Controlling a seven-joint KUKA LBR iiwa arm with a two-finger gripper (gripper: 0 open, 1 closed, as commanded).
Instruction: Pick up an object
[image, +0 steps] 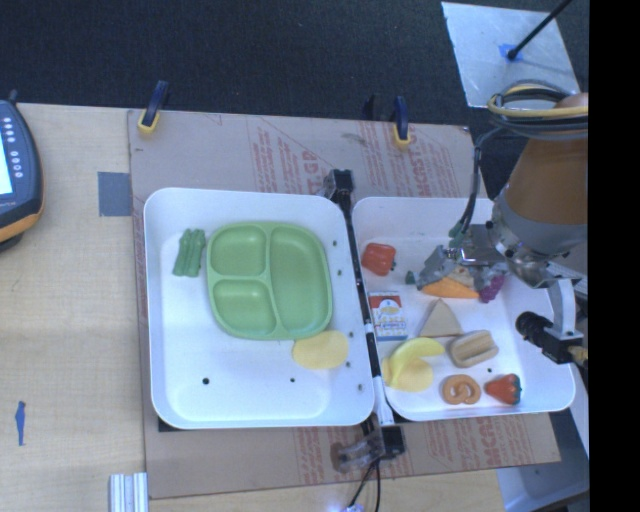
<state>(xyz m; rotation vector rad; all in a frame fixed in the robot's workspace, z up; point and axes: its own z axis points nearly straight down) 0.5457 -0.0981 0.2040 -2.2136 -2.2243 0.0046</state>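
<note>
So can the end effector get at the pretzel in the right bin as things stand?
Probably yes. The pretzel lies uncovered near the bin's front edge, apart from the strawberry, and the end effector is in the same bin.

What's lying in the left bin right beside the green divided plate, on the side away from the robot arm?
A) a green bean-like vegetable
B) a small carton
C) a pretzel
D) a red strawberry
A: a green bean-like vegetable lies against the far-left side of the green divided plate in the left bin, while the strawberry, pretzel and carton all sit in the right bin.
</note>
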